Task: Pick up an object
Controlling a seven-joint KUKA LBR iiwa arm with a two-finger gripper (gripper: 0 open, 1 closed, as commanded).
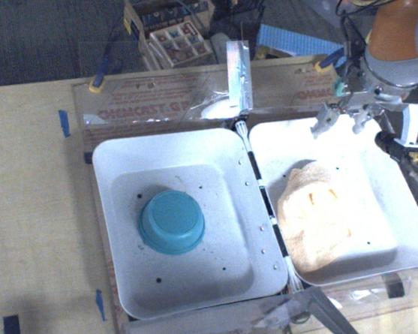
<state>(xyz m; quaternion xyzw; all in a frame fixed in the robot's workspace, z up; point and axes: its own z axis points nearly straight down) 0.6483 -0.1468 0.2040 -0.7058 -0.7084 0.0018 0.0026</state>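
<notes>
A teal bowl (172,221) lies upside down in the middle of the left bin (111,167). A cream cloth (317,213) is bunched in the right bin (414,235), bright under the light. My gripper (338,122) hangs over the back edge of the right bin, beyond and a little right of the cloth and apart from it. Its two fingers (319,124) are spread open with nothing between them. The arm's orange band (397,33) rises above it at the top right.
A clear plastic panel (186,101) and an upright metal bracket (239,75) stand behind the bins. Boxes and cables clutter the floor beyond. A divider rail (261,194) separates the two bins.
</notes>
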